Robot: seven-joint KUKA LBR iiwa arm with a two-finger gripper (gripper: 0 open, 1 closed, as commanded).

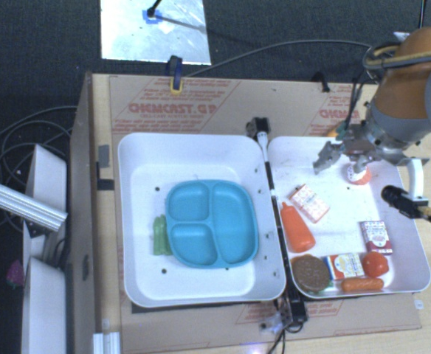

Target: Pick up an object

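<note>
My gripper (pixel 342 164) hangs over the back of the right bin (pixel 421 275), open, with nothing between its fingers. Its left finger (pixel 324 157) points down-left, while the right one stands over a small red and white round object (pixel 358 175) on the bin floor. Just in front of it lie a white and red carton (pixel 309 202) and an orange bottle (pixel 297 228). Along the bin's front sit a brown round patty (pixel 311 271), a small printed box (pixel 346 264), a tomato (pixel 376 263), a sausage (pixel 361 285) and a red carton (pixel 376 235).
The left bin (pixel 138 198) holds a blue divided plate (pixel 212 223) with a green item (pixel 160 235) at its left side. A black fitting (pixel 398 197) with a cable juts over the right bin's right side. The divider (pixel 269 190) runs between the bins.
</note>
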